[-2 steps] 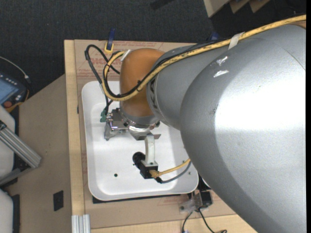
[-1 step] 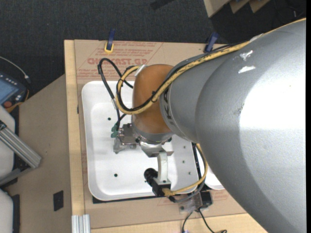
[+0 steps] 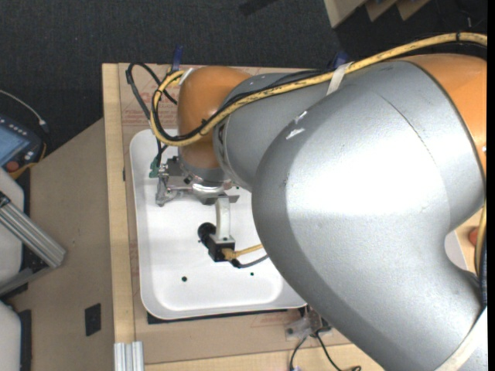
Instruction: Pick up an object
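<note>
The large grey arm reaches in from the right and covers most of the view. Its orange wrist band (image 3: 203, 107) sits over the far part of the left white bin (image 3: 155, 284). Below the band, the gripper (image 3: 167, 187) hangs low over the bin's far left area, seen from above as a metal flange with a small grey part sticking out to the left. No loose object shows between or beside it. Two tiny dark specks (image 3: 184, 278) lie on the bin floor nearer the front.
The arm's bulk hides the right bin. The wooden bench edge (image 3: 116, 207) runs along the left of the bin. An aluminium rail (image 3: 31, 234) and a blue-screened device (image 3: 14, 141) stand off the bench at far left.
</note>
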You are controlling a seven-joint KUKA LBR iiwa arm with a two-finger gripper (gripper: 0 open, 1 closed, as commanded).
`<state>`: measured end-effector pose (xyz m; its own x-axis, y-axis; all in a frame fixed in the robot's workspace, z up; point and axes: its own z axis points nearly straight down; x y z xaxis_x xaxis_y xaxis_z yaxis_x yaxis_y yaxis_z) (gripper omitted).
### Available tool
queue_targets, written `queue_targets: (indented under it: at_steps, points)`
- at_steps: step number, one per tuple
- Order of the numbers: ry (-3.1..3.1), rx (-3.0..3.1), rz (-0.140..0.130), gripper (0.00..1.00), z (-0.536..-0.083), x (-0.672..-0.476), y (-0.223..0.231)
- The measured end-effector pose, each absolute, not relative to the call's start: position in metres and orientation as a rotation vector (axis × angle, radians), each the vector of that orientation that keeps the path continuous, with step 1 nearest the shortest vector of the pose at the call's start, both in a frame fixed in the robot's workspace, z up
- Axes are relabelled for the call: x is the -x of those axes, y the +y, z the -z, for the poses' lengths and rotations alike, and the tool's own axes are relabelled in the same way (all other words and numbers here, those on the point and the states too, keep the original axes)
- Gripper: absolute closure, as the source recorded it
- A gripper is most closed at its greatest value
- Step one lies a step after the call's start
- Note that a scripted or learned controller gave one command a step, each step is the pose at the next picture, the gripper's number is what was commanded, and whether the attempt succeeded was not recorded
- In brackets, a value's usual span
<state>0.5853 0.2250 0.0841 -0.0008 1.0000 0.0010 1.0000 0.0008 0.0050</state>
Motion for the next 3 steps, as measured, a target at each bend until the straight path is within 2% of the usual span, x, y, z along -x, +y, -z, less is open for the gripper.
queue_targets:
  at_steps: [1, 2, 3]
  points:
    - [2.220, -2.226, 0.002, 0.00, -0.085, -0.511, 0.201]
    - [2.217, -2.226, 0.002, 0.00, -0.086, -0.500, 0.145]
    - [2.217, -2.224, -0.008, 1.00, -0.097, -0.501, 0.148]
